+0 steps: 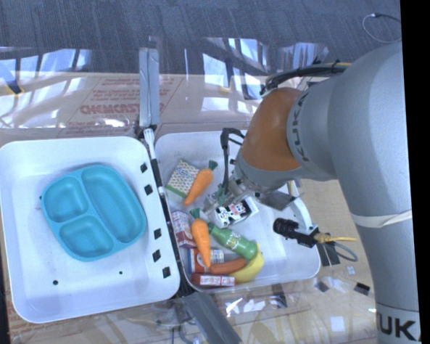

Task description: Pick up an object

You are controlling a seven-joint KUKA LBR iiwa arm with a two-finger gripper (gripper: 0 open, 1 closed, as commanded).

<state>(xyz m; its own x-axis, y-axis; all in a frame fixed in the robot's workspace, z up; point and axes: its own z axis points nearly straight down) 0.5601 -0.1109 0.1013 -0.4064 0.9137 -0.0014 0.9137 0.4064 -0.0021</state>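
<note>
The right bin (306, 267) holds a pile of toy food. An orange carrot (199, 184) lies next to a pale green printed card box (182, 177) at the back. A second carrot (202, 241) lies upright in the picture beside a green bottle (234, 240). A yellow banana (251, 269) and a red packet (213, 280) rest at the front wall. My gripper (226, 201) reaches down under the orange wrist band, right over a black-and-white patterned item (233, 212) in the middle of the bin. The arm hides how the gripper meets that item.
In the left bin (26, 288) lies a blue divided plate (94, 210). A black divider (156, 207) separates the bins. The big grey arm (359, 159) covers the right bin's right side. A black cable fitting (295, 232) sticks out near the right wall.
</note>
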